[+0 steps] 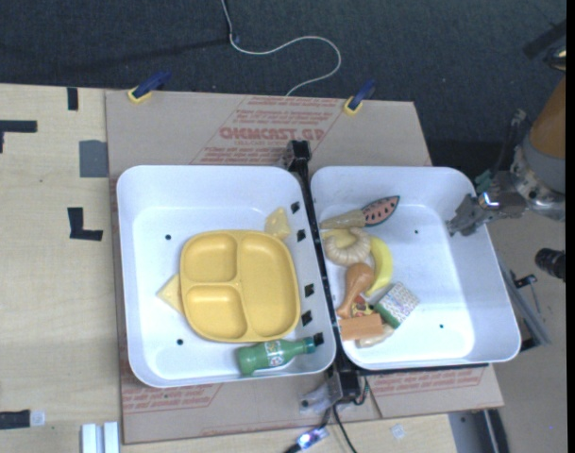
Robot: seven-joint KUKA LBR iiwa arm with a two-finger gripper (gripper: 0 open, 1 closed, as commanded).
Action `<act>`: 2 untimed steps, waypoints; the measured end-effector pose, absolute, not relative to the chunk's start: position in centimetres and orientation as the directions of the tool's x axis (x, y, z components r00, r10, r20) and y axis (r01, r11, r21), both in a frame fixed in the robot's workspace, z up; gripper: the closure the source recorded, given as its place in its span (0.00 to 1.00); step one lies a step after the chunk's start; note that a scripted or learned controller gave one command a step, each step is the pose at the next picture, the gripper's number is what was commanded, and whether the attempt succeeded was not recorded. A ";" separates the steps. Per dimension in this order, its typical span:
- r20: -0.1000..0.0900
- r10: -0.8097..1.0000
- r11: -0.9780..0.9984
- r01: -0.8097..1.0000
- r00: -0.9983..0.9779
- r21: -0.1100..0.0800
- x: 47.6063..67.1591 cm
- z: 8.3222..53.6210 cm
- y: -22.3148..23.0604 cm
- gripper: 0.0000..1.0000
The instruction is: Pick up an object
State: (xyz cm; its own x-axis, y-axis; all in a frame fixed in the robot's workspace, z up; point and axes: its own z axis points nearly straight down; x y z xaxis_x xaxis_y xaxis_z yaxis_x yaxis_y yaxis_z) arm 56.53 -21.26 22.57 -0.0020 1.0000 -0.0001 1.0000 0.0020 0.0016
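The right bin (pixel 457 291) holds a heap of toy food along its left wall: a watermelon slice (pixel 379 210), a pale ring-shaped piece (pixel 346 244), a yellow banana (pixel 382 262), an orange drumstick-like piece (pixel 354 287), a small speckled box (pixel 397 303) and an orange block (pixel 362 327). My gripper (pixel 468 217) hangs at the right bin's upper right rim, well to the right of the heap. Nothing shows between its fingers.
The left bin (pixel 145 253) holds a yellow divided plate (pixel 240 284), a pale yellow piece (pixel 279 222) at the plate's upper right, and a green bottle (pixel 273 353) lying near the front wall. A white cable (pixel 287 45) loops behind the bins.
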 end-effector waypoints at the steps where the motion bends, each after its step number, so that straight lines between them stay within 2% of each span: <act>1: 0.001 1.000 0.004 1.000 -0.004 -0.002 55.5 22.8 -17.0 1.00; 2: 0.002 1.000 0.006 1.000 -0.006 -0.002 54.1 23.5 -12.2 1.00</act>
State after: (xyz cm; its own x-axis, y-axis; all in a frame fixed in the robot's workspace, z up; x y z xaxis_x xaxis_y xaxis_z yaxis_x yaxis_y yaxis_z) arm 54.07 -12.16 23.49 -0.0058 1.0000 0.0020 1.0000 0.0058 -0.0022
